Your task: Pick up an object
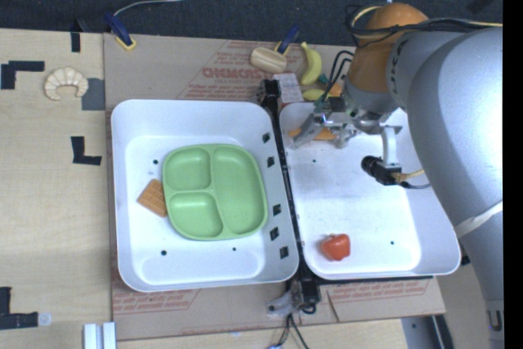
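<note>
My gripper [320, 131] is low over the back left corner of the right bin [409, 217], close to the divider between the bins. A small orange thing [326, 136] shows right at the gripper, too hidden to identify. A red tomato-like object [335, 246] lies near the front of the right bin, well away from the gripper. In the left bin [131, 176] a green divided plate [216, 191] lies flat, with an orange cracker [152, 197] tucked at its left edge.
Behind the bins on the cardboard lie a banana [311, 64], a bread roll [267, 59] and a small box [287, 86]. A croissant [66, 82] sits on the bench at far left. The arm's grey body [458, 118] covers the right bin's right side.
</note>
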`<state>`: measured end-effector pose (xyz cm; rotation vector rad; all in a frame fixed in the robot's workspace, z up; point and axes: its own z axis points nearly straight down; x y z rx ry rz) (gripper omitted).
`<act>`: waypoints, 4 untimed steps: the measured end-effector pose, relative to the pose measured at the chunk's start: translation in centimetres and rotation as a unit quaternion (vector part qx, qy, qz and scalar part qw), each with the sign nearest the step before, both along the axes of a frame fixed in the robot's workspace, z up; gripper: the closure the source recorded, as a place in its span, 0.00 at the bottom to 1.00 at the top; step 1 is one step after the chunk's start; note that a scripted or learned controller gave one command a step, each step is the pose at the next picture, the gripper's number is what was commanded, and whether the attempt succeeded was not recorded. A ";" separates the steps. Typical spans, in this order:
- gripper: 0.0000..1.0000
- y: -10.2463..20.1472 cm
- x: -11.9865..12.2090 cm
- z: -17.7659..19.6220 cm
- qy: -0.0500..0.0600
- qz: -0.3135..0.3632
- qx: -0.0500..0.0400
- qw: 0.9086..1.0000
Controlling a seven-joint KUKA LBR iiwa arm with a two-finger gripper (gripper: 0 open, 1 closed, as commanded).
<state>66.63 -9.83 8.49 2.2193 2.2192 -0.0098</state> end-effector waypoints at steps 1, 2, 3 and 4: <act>0.00 -0.1 0.1 0.0 0.002 0.001 0.001 1.000; 0.00 0.0 0.1 0.0 0.001 0.000 0.000 1.000; 0.00 0.1 0.0 0.0 0.000 0.000 0.000 1.000; 0.00 0.0 0.1 0.0 0.002 0.000 0.001 1.000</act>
